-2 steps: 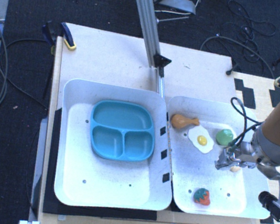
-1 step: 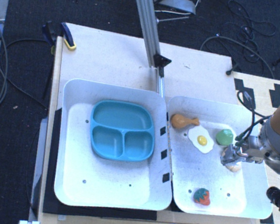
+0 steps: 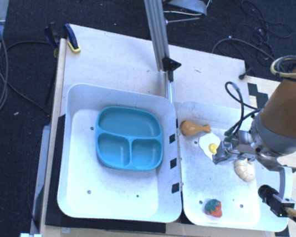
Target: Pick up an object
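Observation:
In the right bin (image 3: 244, 215) lie a brown chicken drumstick (image 3: 193, 129) near the back left, a white fried egg with a yellow yolk (image 3: 208, 146), a pale croissant-like piece (image 3: 245, 170) and a red strawberry with a green top (image 3: 213, 207) near the front. My gripper (image 3: 221, 154) hangs low over the bin, right beside the egg's right edge and left of the pale piece. Nothing is visibly held between its fingers.
The left bin (image 3: 69, 186) holds a blue three-compartment plate (image 3: 130, 138). A slanted metal pole (image 3: 159, 27) rises from between the bins at the back. The orange-banded arm (image 3: 293, 106) covers the right bin's back right corner. Cables lie on the dark floor behind.

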You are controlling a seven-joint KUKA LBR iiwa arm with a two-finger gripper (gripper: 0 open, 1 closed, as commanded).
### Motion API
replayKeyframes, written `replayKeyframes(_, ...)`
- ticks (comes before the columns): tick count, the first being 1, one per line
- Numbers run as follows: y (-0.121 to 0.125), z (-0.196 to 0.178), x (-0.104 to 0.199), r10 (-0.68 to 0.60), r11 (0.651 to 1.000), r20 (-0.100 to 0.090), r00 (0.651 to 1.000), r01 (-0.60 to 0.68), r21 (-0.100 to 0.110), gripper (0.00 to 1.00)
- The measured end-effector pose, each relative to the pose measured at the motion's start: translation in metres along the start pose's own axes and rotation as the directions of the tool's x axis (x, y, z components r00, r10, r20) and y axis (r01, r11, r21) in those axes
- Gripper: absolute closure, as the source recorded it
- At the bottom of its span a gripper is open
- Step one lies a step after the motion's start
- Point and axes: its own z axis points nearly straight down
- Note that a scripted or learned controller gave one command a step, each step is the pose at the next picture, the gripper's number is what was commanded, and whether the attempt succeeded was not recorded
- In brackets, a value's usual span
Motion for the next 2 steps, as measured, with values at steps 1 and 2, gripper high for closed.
replayKeyframes(1, 0.022, 0.011, 0.049, 0.001, 1.0, 0.001, 1.0, -0.001, 0.001, 1.0)
replayKeyframes(2, 0.038, 0.002, 0.096, 0.001, 1.0, 0.0, 1.0, -0.001, 0.0, 1.0)
